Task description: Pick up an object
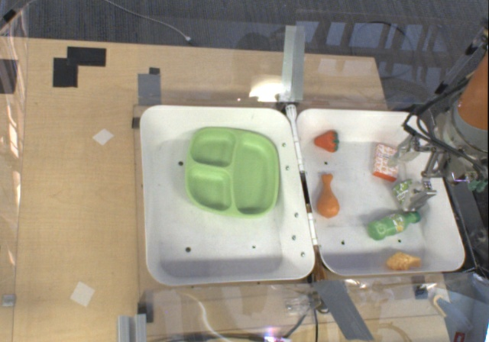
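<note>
The right bin (348, 253) holds a red strawberry (327, 141), an orange drumstick-shaped toy (328, 197), a red and white packet (385, 161), a green bottle (392, 224) lying on its side and an orange pastry-like piece (403, 260). My gripper (409, 174) hangs over the right side of this bin, just right of the packet and above the bottle. It is open, with its two metal fingers spread apart and nothing between them.
A green divided plate (233, 171) lies in the middle of the left bin (168, 241). A metal divider (299, 180) separates the two bins. The arm and its cables occupy the right edge of the bench.
</note>
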`<state>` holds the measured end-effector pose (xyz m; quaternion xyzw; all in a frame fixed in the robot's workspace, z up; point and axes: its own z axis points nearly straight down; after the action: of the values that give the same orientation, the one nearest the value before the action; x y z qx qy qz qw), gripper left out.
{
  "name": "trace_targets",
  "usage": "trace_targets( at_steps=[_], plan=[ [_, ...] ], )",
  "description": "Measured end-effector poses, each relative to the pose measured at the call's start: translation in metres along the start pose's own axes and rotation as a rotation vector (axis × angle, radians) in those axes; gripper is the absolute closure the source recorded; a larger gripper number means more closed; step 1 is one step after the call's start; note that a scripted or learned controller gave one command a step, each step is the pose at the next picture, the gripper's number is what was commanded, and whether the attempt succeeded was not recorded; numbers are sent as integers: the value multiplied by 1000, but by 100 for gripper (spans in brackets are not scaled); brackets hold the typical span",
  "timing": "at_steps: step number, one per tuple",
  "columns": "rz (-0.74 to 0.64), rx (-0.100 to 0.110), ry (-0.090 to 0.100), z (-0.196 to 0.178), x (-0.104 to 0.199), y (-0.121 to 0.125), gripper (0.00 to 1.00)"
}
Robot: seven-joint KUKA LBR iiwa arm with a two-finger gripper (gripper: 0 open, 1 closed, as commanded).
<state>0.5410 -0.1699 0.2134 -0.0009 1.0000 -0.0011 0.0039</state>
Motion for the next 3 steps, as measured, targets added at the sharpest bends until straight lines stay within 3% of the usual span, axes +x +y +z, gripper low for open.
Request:
trace_targets(
  at_steps=[1, 2, 3],
  plan=[
    [-444, 0, -5, 115, -29, 42, 0],
    [-451, 3, -12, 103, -31, 44, 100],
    [-201, -3, -6, 24, 20, 117, 100]
  ],
)
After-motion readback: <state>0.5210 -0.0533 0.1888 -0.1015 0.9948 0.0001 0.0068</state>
